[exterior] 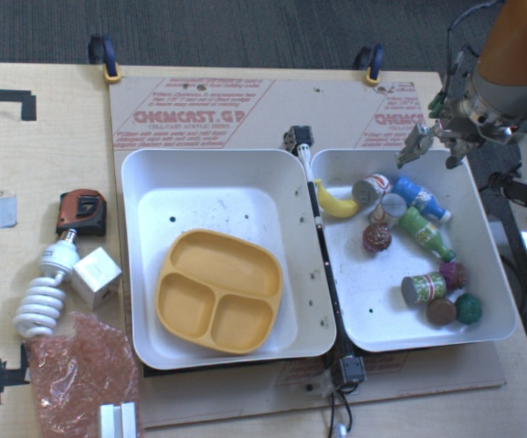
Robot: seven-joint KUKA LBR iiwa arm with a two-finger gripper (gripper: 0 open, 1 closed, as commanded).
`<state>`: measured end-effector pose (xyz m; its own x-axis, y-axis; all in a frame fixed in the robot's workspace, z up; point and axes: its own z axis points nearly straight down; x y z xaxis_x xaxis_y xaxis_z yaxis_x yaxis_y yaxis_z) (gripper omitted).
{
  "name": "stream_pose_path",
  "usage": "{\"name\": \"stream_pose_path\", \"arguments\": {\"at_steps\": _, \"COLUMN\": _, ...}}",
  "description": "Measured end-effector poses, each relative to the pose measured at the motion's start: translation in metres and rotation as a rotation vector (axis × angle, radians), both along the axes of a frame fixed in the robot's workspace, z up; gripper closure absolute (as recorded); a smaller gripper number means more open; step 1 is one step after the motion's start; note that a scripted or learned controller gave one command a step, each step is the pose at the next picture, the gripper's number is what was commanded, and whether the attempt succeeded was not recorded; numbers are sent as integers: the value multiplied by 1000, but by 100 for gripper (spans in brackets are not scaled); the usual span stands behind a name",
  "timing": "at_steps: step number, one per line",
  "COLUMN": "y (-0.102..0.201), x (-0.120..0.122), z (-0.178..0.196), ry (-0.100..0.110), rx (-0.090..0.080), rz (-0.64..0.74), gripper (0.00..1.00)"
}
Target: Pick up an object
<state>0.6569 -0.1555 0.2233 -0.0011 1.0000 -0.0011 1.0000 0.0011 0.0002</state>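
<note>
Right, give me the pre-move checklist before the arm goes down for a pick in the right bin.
1. Gripper open: ok, fingers spread, nothing between them.
2. Gripper over right bin: ok, above its upper rim.
3. Target directly beneath: not ok, blue bottle and silver can lie lower in the view.
4. Objects separated: not ok, they cluster with green bottle.
5. Banana free: cannot tell, against the wall.

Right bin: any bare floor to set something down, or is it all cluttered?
Right bin: bare floor in the near-left area, bordered by the banana above and the green can on the right. Crowded along the far and right side: bottles, cans, balls bunched together. Left bin: bare strip beyond the yellow tray.
</note>
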Motion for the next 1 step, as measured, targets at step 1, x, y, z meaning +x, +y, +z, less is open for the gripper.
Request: {"name": "stream_pose_path", "arguments": {"at_steps": 1, "y": 5, "x": 6, "z": -105, "ry": -16, "rx": -3, "rz": 1, "gripper": 0}}
